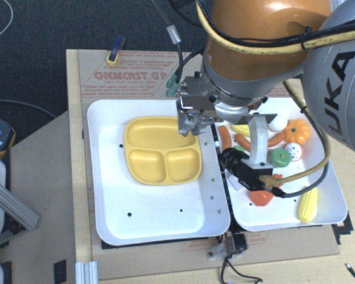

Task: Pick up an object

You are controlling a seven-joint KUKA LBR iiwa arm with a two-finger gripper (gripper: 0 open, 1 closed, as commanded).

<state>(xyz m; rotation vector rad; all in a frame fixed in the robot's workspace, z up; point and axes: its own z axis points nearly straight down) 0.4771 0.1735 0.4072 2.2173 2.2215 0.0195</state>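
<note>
A yellow three-compartment plate [163, 149] lies in the left bin [112, 206]. In the right bin [328, 209] there is a heap of toy food: an orange pumpkin [298, 131], a white egg shape [278, 123], a green round piece [279, 157], a white dotted ball [293, 152], reddish sausages [225, 138], a yellow corn cob [307, 205] and a red-orange piece [260, 198]. My gripper [188, 126] hangs under the big orange wrist, low over the plate's upper right corner, beside the wall between the bins. Nothing I can see sits in it.
A black hose and white bracket [251, 164] from the arm hang over the right bin's left side, covering some toys. Printed cardboard [130, 70] lies behind the bins, with a small blue-yellow clip [113, 52] at its far edge.
</note>
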